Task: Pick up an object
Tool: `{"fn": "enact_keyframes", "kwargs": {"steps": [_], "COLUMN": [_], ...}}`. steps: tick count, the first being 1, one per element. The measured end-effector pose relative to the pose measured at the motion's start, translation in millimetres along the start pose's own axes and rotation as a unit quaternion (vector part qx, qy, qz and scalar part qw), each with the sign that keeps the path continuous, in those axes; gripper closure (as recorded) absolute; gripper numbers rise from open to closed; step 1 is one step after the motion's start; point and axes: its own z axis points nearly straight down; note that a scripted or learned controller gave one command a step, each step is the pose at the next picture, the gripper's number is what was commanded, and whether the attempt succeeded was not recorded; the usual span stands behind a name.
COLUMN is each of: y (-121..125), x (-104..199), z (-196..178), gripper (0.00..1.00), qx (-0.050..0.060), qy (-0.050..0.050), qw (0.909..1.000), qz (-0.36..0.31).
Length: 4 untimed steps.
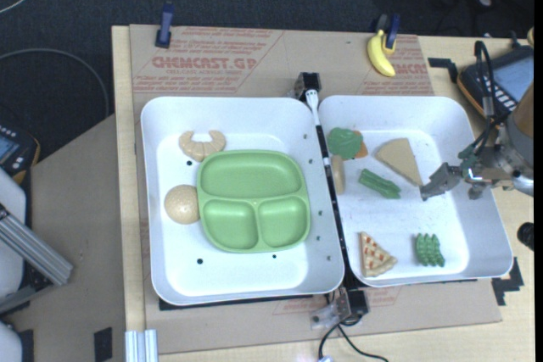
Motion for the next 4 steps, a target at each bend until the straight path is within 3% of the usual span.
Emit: {"fn": "enact_keyframes", "kwargs": {"steps": [1,2,4], "y": [0.8,-6.0,-3.4], "x": [-0.1,-51.5,-27.9], "z": [-10.8,134.4,143.6], "gripper": [1.00,1.00,1.00], "qx": [-0.002,0.005,0.001], "qy": [-0.001,0.001,0.001], "qw": [1.0000,1.0000,1.0000], "qz": [-0.001,0.003,0.000]}}
